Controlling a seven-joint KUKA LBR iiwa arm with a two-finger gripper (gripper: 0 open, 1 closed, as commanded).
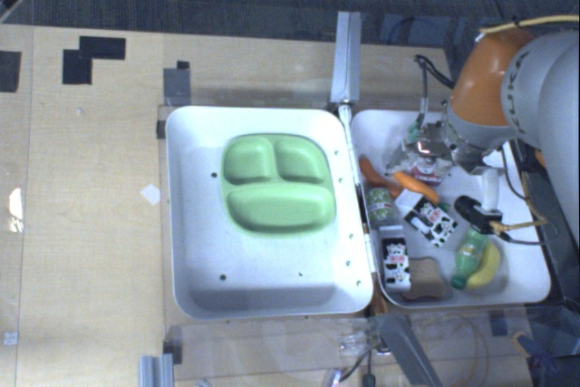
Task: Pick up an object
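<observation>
Gripper (419, 146) hangs low over the right bin's (535, 285) far edge, above the carrot (419, 184); you can't tell its state. Green tray (275, 181) fills the left bin (195, 285).

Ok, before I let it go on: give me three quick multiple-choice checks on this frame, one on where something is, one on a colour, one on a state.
1. Where does the gripper hover?
A. Over the left bin
B. Over the right bin's far part
C. Off the bench

2. What colour is the divided tray?
A. Green
B. Red
C. Blue

3. How does the tray lie?
A. On edge against the wall
B. Flat in the left bin
C. Across both bins

Answers: 1 B, it sits above the clutter in the right bin. 2 A, pale green throughout. 3 B, it lies flat in the left bin, within its walls.
</observation>
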